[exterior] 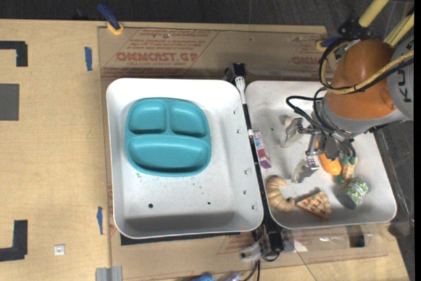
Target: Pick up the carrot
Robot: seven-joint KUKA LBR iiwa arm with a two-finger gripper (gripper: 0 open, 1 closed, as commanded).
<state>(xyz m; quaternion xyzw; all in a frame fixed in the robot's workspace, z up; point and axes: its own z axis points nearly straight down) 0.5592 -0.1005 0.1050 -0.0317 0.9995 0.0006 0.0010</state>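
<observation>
Carrot (331,166) lying in right bin (378,168), just at 3 o'clock of gripper (314,153), partly under wrist. Fingers (306,168) spread apart, clasping nothing. Green-patterned item (356,191) at 4 o'clock of gripper; croissant (276,193) and pizza slice (314,202) at 7 and 6 o'clock. Teal divided plate (169,135) far at 9 o'clock, in left bin (131,207).

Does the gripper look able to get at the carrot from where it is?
Probably yes: the gripper hangs in the right bin right beside the carrot, whose orange body is exposed; the green-white item lies clear below.
</observation>
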